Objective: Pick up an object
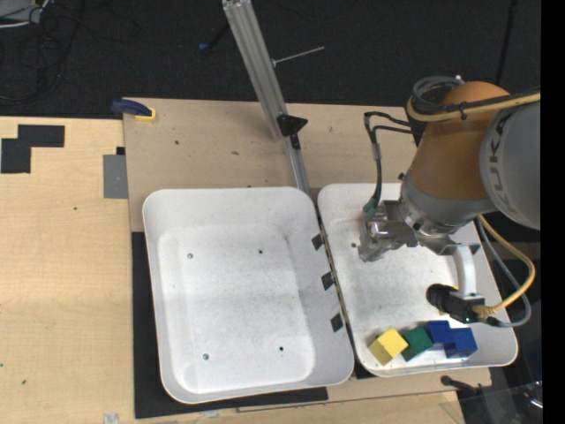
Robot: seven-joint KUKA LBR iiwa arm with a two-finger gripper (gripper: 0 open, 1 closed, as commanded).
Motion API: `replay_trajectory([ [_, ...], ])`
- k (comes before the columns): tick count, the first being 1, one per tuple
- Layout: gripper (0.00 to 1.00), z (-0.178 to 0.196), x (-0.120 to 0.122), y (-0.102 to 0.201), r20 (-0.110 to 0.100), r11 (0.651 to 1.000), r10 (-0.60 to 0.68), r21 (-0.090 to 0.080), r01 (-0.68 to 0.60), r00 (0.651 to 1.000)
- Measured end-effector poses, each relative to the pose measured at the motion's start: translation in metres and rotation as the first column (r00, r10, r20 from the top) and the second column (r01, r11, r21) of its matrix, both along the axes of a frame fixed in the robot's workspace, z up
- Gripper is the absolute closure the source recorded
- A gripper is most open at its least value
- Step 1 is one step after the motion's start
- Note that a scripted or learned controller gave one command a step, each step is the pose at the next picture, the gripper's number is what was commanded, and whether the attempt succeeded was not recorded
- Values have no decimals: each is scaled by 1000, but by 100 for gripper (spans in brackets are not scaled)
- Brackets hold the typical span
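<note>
I had the arm (459, 162) reaching in from the right, its gripper (378, 235) hanging over the upper middle of the right bin (353, 206), close to that bin's left rim and near its far edge. I could not tell from my feed how the claw stood; it read as a dull metal lump under the wrist, and nothing showed in its grasp.

The blocks sat bunched in the right bin's near right corner: a yellow block (387, 346) leftmost, a green block (416, 339) touching it, and a blue block (452, 338) touching the green one and lying close against the near rim. They were well apart from the gripper, with bare white floor between.

A black cable end (446, 300) hung just above the blocks, close to the right rim, so room on that side was tight. The left bin (159, 210) lay alongside, its right rim butted against the right bin's left rim, with black clips (327, 280) along the seam.
</note>
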State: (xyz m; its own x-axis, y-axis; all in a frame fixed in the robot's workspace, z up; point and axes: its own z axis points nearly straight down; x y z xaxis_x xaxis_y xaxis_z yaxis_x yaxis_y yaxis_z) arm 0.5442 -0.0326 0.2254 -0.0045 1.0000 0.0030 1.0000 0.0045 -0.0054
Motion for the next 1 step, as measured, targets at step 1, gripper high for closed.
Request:
replay_trajectory([
  [1, 100, -8, -6, 59, 0, 1000, 1, 0, -1, 1000],
])
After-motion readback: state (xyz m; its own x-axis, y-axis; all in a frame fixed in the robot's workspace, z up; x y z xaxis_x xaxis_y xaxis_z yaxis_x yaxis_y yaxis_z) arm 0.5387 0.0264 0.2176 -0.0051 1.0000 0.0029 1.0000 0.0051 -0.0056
